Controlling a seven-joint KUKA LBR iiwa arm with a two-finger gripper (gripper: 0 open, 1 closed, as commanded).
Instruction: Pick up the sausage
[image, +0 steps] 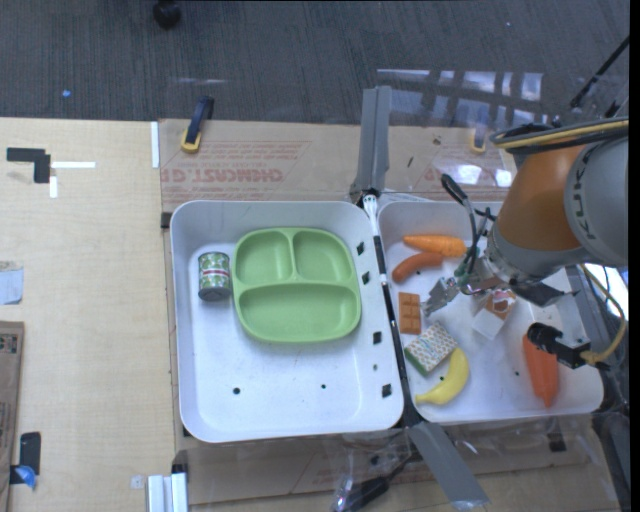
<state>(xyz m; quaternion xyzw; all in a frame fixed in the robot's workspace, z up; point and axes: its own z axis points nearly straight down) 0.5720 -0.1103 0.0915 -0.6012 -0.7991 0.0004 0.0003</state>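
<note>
Sausage (417, 264) lies in the right bin (500, 405), just below the carrot (434, 243) and above an orange wafer block (409, 311). Beside it hovers the claw (445, 292), whether spread or pinched I cannot tell. The left bin (200, 400) holds a green divided plate (297, 284) and a can (213, 275).
</note>
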